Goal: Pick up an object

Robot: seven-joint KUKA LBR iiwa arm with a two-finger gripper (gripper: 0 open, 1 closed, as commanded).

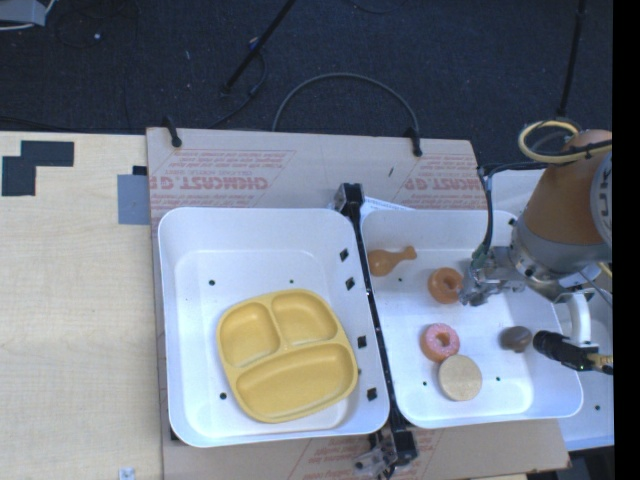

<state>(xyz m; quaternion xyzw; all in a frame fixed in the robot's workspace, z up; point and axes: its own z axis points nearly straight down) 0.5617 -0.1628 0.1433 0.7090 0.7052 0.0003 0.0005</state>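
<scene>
The right bin (500, 408) holds several toy foods. An orange-brown drumstick (390, 260) lies near its back left. A brown ring donut (444, 286) sits mid-bin, a pink donut (440, 341) in front of it, and a tan round biscuit (460, 377) nearest the front. A small grey-brown lump (516, 339) lies toward the right. My gripper (480, 284) is low in the right bin, just right of the brown donut and close against it. Nothing is visibly held.
The left bin (190, 268) holds a yellow divided plate (288, 354). A black divider (362, 308) runs between the bins. The arm's grey and orange body (565, 213) hangs over the right bin's back right corner.
</scene>
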